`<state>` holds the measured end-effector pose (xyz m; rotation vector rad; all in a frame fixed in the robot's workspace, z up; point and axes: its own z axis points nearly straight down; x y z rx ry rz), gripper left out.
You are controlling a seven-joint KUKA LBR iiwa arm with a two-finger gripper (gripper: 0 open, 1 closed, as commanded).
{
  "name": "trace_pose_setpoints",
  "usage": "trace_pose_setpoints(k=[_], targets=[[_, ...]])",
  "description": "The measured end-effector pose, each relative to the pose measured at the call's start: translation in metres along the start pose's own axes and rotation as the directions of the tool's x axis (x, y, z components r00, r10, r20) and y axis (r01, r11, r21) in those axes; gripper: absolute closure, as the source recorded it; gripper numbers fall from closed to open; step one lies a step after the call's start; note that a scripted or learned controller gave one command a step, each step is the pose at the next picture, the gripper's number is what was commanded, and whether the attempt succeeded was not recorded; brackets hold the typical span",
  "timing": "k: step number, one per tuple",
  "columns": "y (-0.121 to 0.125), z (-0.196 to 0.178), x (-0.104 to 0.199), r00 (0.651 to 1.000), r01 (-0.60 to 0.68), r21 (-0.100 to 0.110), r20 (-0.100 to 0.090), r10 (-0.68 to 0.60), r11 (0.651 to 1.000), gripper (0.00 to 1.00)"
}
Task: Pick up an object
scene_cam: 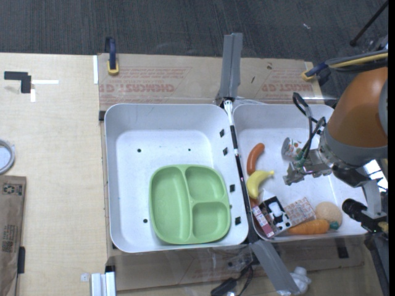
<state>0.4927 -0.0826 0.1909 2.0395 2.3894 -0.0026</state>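
Note:
My gripper hangs over the middle of the right bin, its two fingers apart and only white bin floor between them. To its left lie a red sausage and, just below that, a yellow banana. Along the bin's near wall sit a red, black and white packet, a small pinkish box, an orange carrot and a beige round item. The gripper touches none of them.
The left bin holds a green divided plate. A grey divider post stands behind the seam between the bins. The arm's orange band looms over the right bin's far right side.

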Motion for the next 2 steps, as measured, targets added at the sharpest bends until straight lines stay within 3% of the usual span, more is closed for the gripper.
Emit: trace_pose_setpoints(k=[1,2], targets=[[0.000,0.000,0.000,1.000,0.001,0.000,0.000,-0.001,1.000,0.00],[-0.008,0.001,0.011,0.977,-0.212,0.003,0.000,0.212,0.977,0.00]])
